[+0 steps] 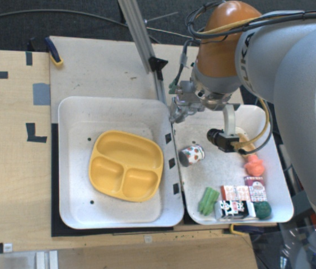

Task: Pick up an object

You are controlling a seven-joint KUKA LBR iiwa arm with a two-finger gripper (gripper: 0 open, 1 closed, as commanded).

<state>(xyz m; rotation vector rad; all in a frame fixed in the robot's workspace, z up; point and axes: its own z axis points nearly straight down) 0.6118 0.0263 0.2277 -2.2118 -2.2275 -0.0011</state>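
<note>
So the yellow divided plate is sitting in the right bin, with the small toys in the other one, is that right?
Not quite. The camera view shows the yellow divided plate in the left bin, not the right. The small toys lie in the other one, the right bin.

arm's wrist blocks the right bin's back corner, and the gripper fingers are too blurry to read

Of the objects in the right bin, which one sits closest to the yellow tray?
The small patterned cup, lying alone near the bin's left wall. The green piece is next, lower down; the cartons and orange item sit farther right.
</note>
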